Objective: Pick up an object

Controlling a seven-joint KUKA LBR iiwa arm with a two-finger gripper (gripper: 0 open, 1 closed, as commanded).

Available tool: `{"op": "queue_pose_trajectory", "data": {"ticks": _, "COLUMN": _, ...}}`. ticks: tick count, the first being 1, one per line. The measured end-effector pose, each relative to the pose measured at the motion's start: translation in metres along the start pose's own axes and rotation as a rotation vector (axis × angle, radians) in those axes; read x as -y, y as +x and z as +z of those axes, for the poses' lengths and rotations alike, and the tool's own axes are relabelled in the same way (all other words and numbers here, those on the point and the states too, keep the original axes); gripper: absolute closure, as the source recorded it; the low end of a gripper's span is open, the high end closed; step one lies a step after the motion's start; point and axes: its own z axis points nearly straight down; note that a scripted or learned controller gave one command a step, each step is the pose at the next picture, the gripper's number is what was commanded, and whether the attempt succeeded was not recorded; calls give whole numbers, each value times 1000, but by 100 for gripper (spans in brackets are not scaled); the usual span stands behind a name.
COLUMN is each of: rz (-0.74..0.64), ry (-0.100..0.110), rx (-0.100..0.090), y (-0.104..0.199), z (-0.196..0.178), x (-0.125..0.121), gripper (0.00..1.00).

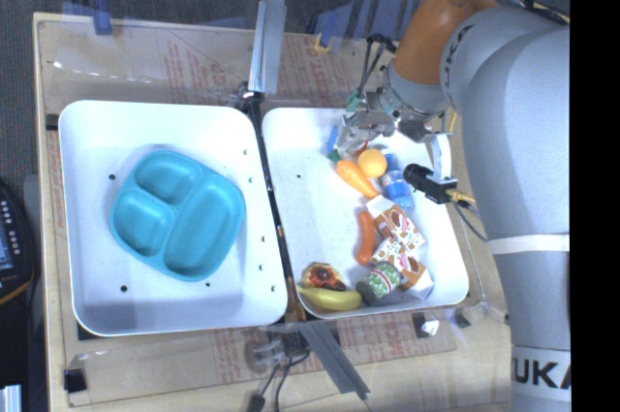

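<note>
My gripper (356,135) hangs low over the far end of the right bin (310,206), under the orange wrist band. Just below it lie an orange ball (372,162) and an orange carrot (354,177), close to or touching the gripper. A small teal piece (334,144) shows at the gripper's left side. Farther down the bin lie a blue item (395,190), a red sausage (365,236), a patterned box (399,243), a green can (381,282), a banana (330,300) and a pizza slice (321,276).
The left bin (87,139) holds a blue divided plate (177,213). A metal bar (264,42) stands between the bins at the back. The grey arm (513,110) covers the right side of the bench. Bare floor shows in the right bin's left half.
</note>
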Motion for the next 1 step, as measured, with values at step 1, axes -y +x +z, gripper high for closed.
{"op": "queue_pose_trajectory", "data": {"ticks": 1, "rz": -1, "ry": 0, "rx": 0, "y": 0, "z": 0, "x": 0, "gripper": 0}}
